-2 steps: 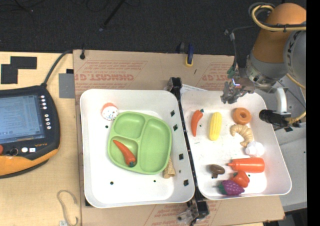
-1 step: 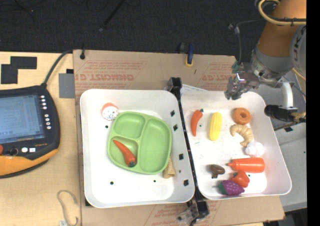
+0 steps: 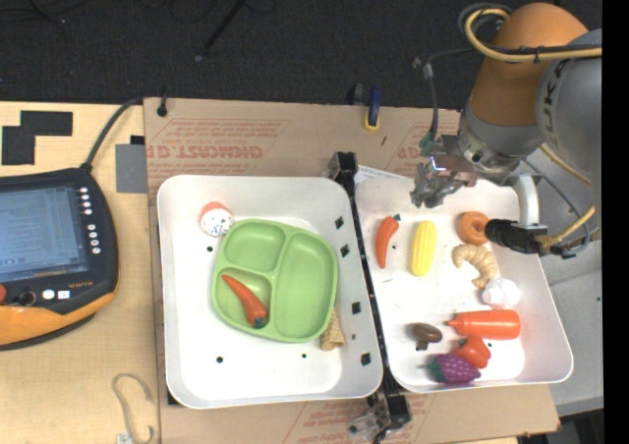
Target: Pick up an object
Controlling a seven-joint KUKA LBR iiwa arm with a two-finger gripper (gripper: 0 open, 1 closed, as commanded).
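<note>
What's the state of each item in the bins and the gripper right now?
gripper: above the right bin's far edge, nothing seen between its fingers
green plate: flat in left bin
chili on plate: lying in a plate compartment
red chili: lying in right bin
corn: lying beside the red chili
doughnut: flat in right bin
croissant: lying loose
carrot: on its side
grapes: near front edge
</note>
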